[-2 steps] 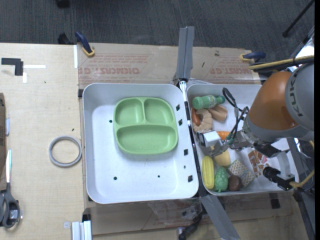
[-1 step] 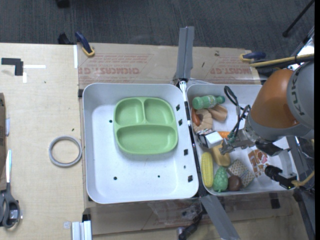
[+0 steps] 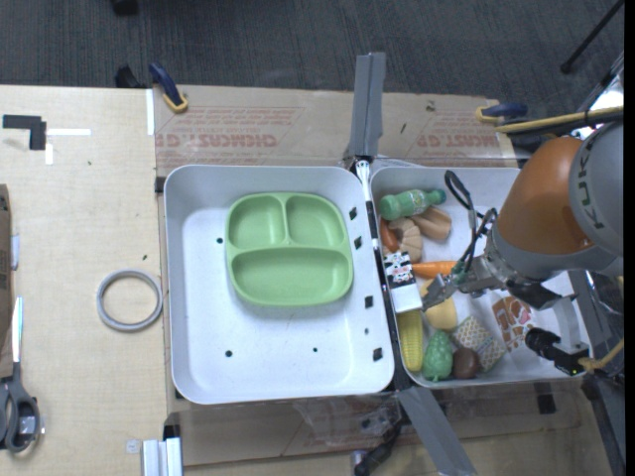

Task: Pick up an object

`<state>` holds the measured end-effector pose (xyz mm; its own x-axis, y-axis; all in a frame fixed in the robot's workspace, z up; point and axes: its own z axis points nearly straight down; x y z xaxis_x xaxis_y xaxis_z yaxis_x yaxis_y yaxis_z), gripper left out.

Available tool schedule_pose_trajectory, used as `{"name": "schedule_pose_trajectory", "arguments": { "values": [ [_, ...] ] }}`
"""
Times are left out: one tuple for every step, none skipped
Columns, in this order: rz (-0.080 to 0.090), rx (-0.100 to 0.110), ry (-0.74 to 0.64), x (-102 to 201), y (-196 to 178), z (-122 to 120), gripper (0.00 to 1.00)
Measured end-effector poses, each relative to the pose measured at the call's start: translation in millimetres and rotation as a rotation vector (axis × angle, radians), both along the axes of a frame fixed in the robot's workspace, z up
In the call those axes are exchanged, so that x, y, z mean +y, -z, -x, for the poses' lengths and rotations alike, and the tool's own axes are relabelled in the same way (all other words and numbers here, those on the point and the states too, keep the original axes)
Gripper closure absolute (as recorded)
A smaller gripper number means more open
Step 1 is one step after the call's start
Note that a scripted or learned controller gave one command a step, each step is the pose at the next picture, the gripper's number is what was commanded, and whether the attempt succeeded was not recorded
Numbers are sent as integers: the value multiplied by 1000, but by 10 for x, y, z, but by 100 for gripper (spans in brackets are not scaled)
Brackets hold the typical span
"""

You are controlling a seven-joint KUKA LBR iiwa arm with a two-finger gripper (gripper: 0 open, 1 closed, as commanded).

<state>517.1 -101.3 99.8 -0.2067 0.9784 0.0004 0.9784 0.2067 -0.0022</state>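
Camera view: arm low in right bin (image 3: 556, 370), gripper (image 3: 444, 288) poised above toy-food pile — likely lining up on yellow piece (image 3: 443, 313) just beneath. Whether jaws are apart or closed: cannot tell. Nothing seen clamped. Green divided plate (image 3: 289, 249) in left bin (image 3: 189, 296) — untouched.

Toy food (image 3: 437, 305) crowds the right bin (image 3: 541, 370).
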Motion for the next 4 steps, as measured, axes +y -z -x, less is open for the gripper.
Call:
{"name": "schedule_pose_trajectory", "arguments": {
  "values": [
    [3, 0, -162, -57, 85, -751, 0],
    [2, -3, -229, -195, 77, -1177, 0],
    [-3, 13, -106, -227, 104, -1381, 0],
    [1, 20, 63, -182, 120, -1361, 0]
  ]
}}
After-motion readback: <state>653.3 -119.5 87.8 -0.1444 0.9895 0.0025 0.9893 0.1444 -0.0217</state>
